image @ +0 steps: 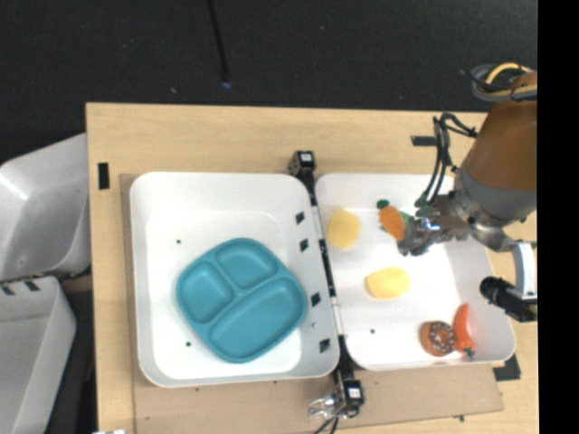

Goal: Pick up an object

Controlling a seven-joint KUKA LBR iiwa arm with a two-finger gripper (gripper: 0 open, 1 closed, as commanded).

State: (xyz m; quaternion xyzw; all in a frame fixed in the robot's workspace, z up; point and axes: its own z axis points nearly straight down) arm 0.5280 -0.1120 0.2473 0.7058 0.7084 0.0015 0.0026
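Note:
The right bin (470, 269) holds several small items. A pale yellow round piece (343, 229) lies at its left side, and a yellow lemon-like piece (387, 283) sits near its middle. An orange carrot (392, 221) with a green tip lies near the back. A brown doughnut-like piece (438, 337) and a red piece (463, 325) rest at the front right corner. My gripper (416, 240) hangs low over the bin, just right of the carrot and above the lemon-like piece.
A teal divided plate (240, 298) lies in the left bin (154, 242). Black clips (301, 163) mark the seam between the bins. Wooden bench (226, 134) surrounds both bins. A grey-white object (41, 206) stands off the bench's left edge.

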